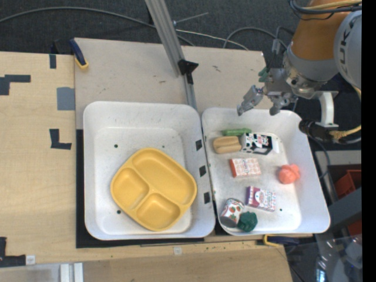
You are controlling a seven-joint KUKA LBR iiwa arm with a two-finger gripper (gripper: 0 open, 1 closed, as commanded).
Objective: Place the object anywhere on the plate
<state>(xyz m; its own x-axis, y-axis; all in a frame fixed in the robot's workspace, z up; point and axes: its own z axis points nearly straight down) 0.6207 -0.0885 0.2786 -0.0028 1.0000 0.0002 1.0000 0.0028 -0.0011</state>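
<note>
Plate [154, 188], yellow with three compartments, lay in the left bin [94, 157], towards its front, tilted somewhat against the bin's edges. The right bin [308, 175] held the loose items: a tan bun [226, 144] touching a green piece [236, 133] at the rear, a black-and-white carton [259, 143] just beside them, an orange-and-white box [245, 167] near the middle, a pink ball [288, 174] towards the right wall, a purple box [261, 198] further forward, and a small cup [232, 211] touching a dark green lump [248, 221] at the front edge. The gripper [262, 100] hung above the rear rim of the right bin, its fingers spread apart with nothing between them, well apart from the plate. The bins sat on a pale wooden bench [35, 175] bearing dark tape marks; a metal strut [167, 31] crossed the rear, and cables [235, 37] lay over dark floor behind.
</note>
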